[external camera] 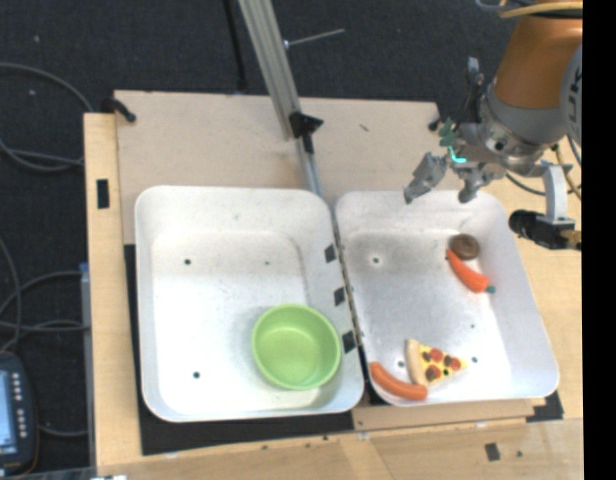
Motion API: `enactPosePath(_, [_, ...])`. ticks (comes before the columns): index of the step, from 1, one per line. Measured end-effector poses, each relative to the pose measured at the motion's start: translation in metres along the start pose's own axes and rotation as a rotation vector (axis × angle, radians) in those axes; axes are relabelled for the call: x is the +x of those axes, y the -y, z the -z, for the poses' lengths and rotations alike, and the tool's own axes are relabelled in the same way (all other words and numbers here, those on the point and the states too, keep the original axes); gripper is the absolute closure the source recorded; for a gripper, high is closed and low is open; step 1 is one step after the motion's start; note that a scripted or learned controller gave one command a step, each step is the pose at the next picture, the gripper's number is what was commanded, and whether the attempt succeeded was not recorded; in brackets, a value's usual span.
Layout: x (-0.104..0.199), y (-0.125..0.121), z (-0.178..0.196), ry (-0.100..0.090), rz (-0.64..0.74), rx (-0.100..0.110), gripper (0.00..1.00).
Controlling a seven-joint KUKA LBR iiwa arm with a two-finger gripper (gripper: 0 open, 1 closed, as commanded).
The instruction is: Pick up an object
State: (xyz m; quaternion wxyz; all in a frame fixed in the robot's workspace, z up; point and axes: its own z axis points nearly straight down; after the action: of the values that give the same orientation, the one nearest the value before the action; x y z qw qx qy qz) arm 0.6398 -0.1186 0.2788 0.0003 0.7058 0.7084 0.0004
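- A red sausage is lying at the near edge of the right bin, touching a toy pizza slice that is resting just beside it.
- In the left bin, a green bowl is sitting toward the near right corner, upright.
- Farther back in the right bin, a carrot is lying at a slant, with a small brown round thing touching its upper end.
- The arm's gripper is hanging over the far rim of the right bin; its fingers are spread apart and nothing is sitting between them.
- No object is being held yet, so I judge the pick is only beginning.
- The carrot looks the closest target; doing it well probably means lining the fingers across its narrow width, not along its length.
- Coming down clear of the brown piece should keep it from being nudged or pinched along with the carrot.
- The worktop behind the bins is carrying a slanted metal rail.
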Motion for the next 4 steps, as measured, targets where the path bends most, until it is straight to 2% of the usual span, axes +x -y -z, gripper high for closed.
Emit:
enactPosePath(2, [-0.014, 0.015, -0.112, 0.003, -0.005, 0.006, 0.00])
enactPosePath(3, [-0.009, 0.014, -0.173, 0.002, -0.005, 0.006, 0.00])
enactPosePath(4, [-0.009, 0.011, -0.158, 0.000, -0.009, -0.003, 1.00])
